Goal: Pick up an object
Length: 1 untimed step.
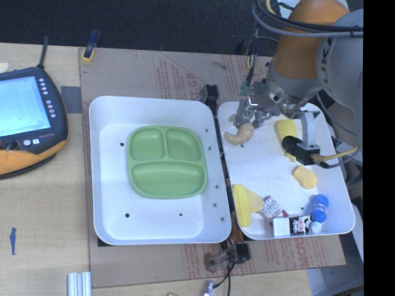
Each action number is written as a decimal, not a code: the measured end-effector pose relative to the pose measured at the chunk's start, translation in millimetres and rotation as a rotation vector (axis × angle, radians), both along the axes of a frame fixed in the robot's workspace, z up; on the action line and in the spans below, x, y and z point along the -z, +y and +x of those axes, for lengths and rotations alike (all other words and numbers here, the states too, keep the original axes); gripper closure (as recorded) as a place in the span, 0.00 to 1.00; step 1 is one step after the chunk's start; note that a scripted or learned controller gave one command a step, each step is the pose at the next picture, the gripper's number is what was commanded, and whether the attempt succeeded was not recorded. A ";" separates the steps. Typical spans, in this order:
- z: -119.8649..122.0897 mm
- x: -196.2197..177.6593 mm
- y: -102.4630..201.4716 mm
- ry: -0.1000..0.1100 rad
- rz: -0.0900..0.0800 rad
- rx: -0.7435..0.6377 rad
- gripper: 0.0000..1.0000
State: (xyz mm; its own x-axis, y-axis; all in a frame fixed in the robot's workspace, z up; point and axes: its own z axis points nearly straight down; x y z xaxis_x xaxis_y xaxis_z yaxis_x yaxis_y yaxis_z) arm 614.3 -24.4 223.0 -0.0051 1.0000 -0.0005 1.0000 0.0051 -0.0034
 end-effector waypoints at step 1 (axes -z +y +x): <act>-29.6 -34.7 40.3 0.001 0.002 0.001 1.00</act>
